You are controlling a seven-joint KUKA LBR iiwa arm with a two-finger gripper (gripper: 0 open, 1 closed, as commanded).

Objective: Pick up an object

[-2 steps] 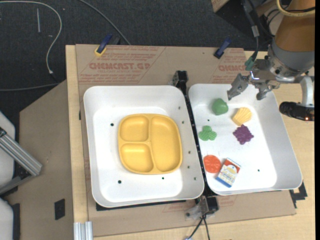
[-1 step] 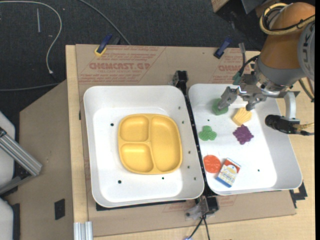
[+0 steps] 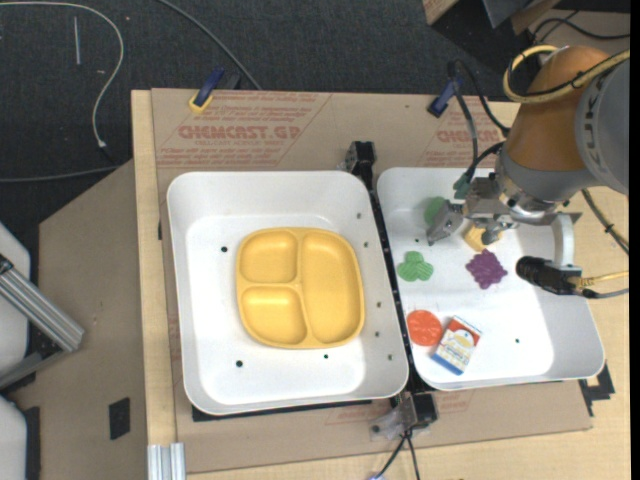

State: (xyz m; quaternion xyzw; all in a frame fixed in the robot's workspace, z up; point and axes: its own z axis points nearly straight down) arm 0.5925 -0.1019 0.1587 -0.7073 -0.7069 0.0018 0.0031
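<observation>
Reaching in from three o'clock, the grey arm with its orange band hangs over the upper part of the right bin, and its gripper sits low above the bin floor near that bin's eleven o'clock corner. Whether the gripper is open or closed cannot be told from this slanted view, and nothing can be seen held in it. A small dark green object lies just at nine o'clock of the gripper, partly hidden by it, and a small yellow piece shows just at four o'clock of it; whether either one touches the gripper is unclear. At seven o'clock from the gripper, nearer the wall between the bins, lies a green clover-shaped toy. A purple grape-like toy rests near the middle of the right bin, at five o'clock from the gripper and apart from it. Toward the bin's six o'clock edge an orange round toy lies just beside a small red, white and blue carton, which sits tilted. In the left bin a yellow divided plate with three compartments lies flat near the centre. Both bins rest on a brown cardboard sheet held by blue clamps at its twelve o'clock edge.
</observation>
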